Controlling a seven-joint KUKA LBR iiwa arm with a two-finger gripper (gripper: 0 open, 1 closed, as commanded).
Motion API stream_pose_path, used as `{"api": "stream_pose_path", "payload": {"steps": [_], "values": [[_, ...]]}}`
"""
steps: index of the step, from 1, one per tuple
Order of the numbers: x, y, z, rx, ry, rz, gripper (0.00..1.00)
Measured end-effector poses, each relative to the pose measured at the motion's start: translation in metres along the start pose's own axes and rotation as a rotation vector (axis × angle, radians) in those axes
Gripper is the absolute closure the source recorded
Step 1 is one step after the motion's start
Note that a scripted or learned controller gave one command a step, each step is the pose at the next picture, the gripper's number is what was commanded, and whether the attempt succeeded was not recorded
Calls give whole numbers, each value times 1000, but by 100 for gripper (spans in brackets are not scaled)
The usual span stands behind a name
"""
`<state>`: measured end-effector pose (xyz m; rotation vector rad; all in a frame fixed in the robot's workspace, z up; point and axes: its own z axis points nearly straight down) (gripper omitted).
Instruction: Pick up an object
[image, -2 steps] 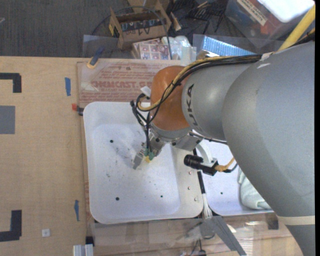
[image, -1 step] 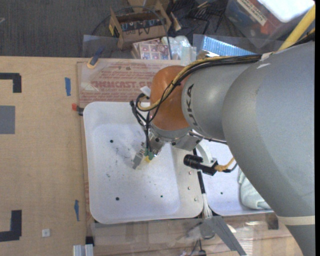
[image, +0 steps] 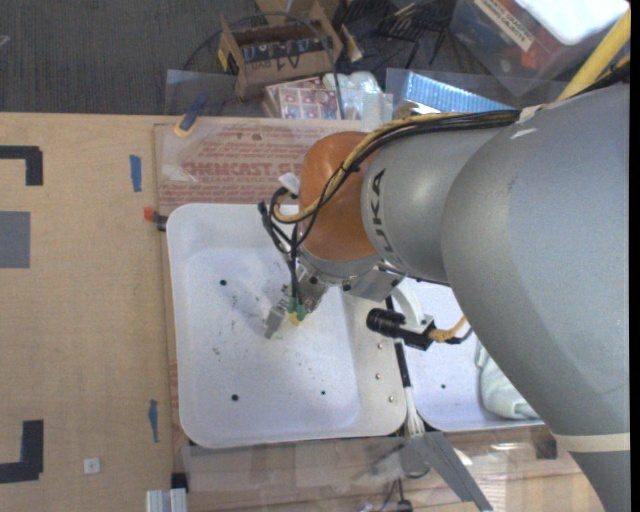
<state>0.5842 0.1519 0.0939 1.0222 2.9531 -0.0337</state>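
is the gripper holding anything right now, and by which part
Cannot be told. The gripper is low over the left white bin, with a small yellow-green bit at its tip, too blurred to identify.

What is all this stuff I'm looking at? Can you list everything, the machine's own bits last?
left bin: one, white, shallow, with dark specks, middle of the bench
right bin: one, white, beside the left bin, mostly under the arm
white object: one, in the right bin, too hidden to name
bench top: one, tan wood, with black and blue tape marks
blue tape strips: two, on the bench left of the bins
clutter: cardboard holder and printed boxes, beyond the bench's far edge
arm: one, grey with an orange band, entering from the right
pincer: one, grey, over the left bin
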Motion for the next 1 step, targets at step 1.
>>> {"api": "stream_pose_path", "payload": {"steps": [1], "values": [[-6,69,1,-26,12,-131,0]]}}
